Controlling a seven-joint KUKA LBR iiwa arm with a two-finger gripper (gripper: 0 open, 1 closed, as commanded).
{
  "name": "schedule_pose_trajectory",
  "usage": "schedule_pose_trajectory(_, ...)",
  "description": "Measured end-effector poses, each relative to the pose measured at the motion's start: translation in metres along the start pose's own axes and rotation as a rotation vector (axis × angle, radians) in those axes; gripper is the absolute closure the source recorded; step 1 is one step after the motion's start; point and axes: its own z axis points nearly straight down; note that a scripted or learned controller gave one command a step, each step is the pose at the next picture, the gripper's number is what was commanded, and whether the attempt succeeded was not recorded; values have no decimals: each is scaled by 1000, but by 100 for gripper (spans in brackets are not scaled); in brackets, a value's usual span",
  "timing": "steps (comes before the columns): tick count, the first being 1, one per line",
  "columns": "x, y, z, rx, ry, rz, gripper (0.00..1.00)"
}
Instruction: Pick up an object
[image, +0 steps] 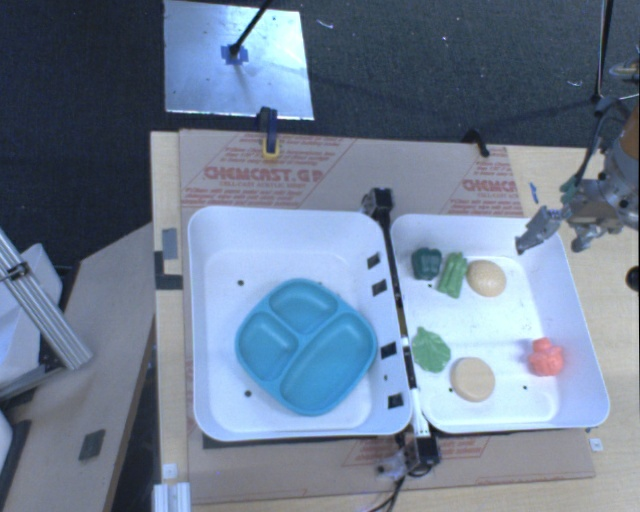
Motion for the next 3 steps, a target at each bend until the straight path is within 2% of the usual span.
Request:
schedule_pose_trajectory(1, 1, 2, -7, -11, -2, -3, 0)
schedule_pose_trajectory(2, -2, -7, 44, -8, -1, -1, 0)
schedule_pose_trajectory(3, -6, -7, 107, -6, -1, -1, 0)
